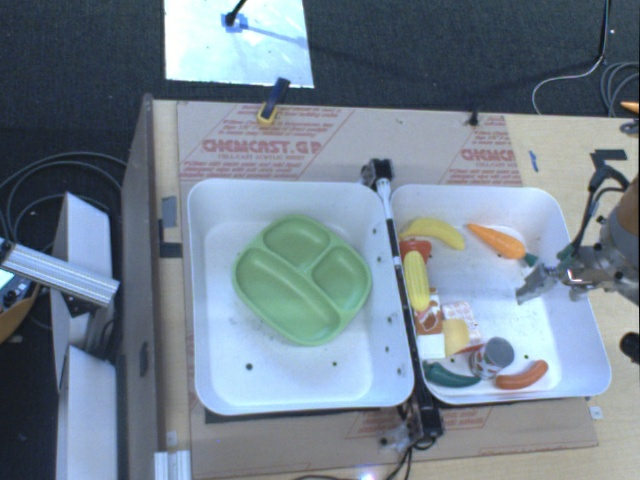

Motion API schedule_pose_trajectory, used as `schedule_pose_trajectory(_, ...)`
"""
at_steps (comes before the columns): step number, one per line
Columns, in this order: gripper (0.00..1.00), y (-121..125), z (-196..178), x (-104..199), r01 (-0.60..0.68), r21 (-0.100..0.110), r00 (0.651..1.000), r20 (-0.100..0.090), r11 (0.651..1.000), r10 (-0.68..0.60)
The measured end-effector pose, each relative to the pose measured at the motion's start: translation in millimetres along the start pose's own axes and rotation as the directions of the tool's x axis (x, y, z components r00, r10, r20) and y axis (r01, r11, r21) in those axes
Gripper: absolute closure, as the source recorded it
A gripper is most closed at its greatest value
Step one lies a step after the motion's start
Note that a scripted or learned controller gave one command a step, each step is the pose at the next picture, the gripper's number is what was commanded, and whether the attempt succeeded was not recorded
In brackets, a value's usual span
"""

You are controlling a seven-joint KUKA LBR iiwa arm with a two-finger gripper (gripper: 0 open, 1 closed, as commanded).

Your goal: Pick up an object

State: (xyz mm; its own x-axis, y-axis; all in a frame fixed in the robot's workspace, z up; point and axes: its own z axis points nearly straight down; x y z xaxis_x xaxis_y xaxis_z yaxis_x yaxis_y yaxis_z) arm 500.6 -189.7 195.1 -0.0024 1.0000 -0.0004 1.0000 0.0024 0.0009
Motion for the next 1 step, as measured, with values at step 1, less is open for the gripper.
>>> schedule_pose_trajectory(1,0.00,74.4,-3.8,19.5,0.007,-0.007,1.000,0.001,1.000,-0.007)
